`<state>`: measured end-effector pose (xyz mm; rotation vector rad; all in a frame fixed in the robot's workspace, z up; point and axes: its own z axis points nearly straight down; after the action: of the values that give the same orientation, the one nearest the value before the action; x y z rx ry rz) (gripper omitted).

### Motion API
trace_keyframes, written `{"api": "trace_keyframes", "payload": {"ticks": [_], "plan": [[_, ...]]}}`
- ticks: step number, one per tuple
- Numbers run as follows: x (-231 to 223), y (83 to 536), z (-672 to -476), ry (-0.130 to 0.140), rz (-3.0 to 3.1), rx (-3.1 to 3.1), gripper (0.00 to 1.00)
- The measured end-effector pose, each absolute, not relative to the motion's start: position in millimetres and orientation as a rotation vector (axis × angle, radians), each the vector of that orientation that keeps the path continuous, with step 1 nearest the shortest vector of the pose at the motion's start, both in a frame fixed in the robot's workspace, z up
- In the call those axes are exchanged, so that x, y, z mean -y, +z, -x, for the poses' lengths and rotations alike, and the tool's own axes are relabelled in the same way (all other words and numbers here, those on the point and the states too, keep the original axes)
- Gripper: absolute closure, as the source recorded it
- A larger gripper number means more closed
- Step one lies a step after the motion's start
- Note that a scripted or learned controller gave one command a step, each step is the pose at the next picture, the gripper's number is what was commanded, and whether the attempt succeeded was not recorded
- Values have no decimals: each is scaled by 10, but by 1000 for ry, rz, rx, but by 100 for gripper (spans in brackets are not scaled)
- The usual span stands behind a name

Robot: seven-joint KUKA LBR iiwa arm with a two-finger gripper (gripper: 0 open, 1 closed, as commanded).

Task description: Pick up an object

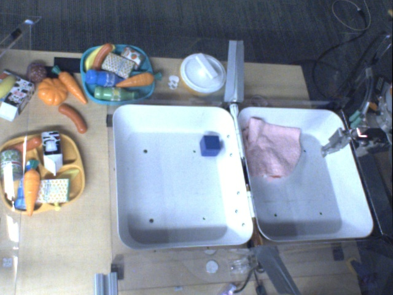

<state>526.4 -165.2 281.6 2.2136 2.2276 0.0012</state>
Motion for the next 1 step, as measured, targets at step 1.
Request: {"api": "trace_keyframes", "payload": {"ticks": [1], "plan": [[1145,1648,-5594,-1,-2136,-2306,0]]}}
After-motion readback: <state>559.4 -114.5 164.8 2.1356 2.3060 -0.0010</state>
